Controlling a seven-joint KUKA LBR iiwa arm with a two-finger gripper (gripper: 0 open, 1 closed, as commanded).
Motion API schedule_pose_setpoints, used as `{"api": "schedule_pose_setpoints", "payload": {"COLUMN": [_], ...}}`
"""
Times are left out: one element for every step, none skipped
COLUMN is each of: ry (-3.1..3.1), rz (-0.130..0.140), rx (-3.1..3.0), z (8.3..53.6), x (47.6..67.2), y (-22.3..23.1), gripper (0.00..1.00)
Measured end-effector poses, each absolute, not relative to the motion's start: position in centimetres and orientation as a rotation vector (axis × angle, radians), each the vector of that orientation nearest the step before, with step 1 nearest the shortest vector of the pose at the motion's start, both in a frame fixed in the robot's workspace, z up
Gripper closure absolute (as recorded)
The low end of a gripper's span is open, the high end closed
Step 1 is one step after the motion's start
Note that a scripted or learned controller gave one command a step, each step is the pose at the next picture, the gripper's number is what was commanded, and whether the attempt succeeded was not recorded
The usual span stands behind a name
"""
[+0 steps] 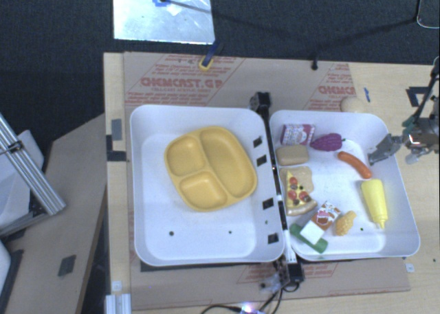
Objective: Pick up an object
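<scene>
You see two shallow white bins side by side on the bench, the left bin (151,237) holding a yellow divided plate (210,167) that lies a little above the middle of it, tilted in the frame. The right bin (399,233) carries all the small toy food. Along its top edge you find a pink and white carton (297,133) with a tan bread piece (292,154) just below it, and a purple eggplant-like item (328,142) to their right. An orange-red sausage (354,164) lies slantwise right of centre, and a yellow mustard bottle (375,202) lies below it near the right wall. Left of centre sits a pizza slice (300,191); under it, toward the lower edge, you have a small red and white packet (325,215), a yellow corn piece (344,222) just beside it, and a green and white block (310,233) at the lower left corner of that bin. The gripper (385,148) comes in from the right edge of the frame and hangs over the upper right rim of the right bin, near the sausage but apart from it. Nothing is seen between its fingers, and whether they stand wide or narrow you cannot tell at this size.
</scene>
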State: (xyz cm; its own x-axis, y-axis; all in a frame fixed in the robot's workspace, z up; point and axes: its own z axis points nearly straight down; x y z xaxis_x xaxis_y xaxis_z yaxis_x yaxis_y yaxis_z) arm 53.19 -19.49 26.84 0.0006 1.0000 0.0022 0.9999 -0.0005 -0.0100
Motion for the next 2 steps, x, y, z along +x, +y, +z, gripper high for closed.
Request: {"api": "schedule_pose_setpoints", "payload": {"ry": [-2.226, -2.223], "rz": [-0.001, 0.000], "rx": [-2.219, -2.220], "z": [27.5, 22.1], "x": [53.4, 54.3], "y": [-19.4, -19.9], "gripper": [0.00, 0.00]}}
